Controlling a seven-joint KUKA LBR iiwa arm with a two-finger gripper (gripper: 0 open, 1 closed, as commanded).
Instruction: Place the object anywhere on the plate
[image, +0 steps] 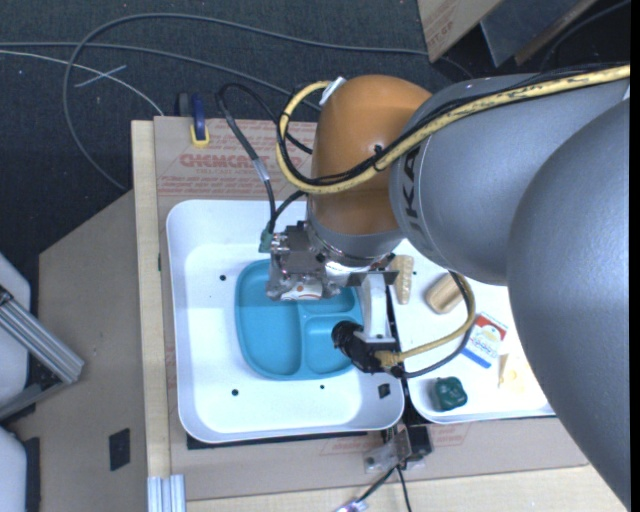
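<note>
The big grey arm (520, 170) reaches in from the right, with its orange band (365, 150) just above the wrist. The gripper (298, 283) hangs low over the blue plate (280, 345), near the plate's far edge. I cannot tell how the fingers are set, or if they have anything between them, because the metal parts there are too mixed up to read.

The blue plate lies in the left white bin (200, 330), close to that bin's right wall. It has a raised line that splits it into parts. Nothing that I can make out lies on the bare parts of the plate.

The right white bin (520, 405) sits just beside the left one, and the arm hides most of it. In it I see a small dark green object (447, 392) near the front edge. A tan block (442, 293) lies further back, and a pale ridged piece (403, 277) is just left of it, near the wall between the two bins. A small red, white and blue packet (485, 342) lies to the right of the green object, partly under the arm. These things are all off the plate.

Both bins rest on a brown cardboard sheet (160, 300) on the counter. A yellow and black cable (300, 130) loops around the orange band
</note>
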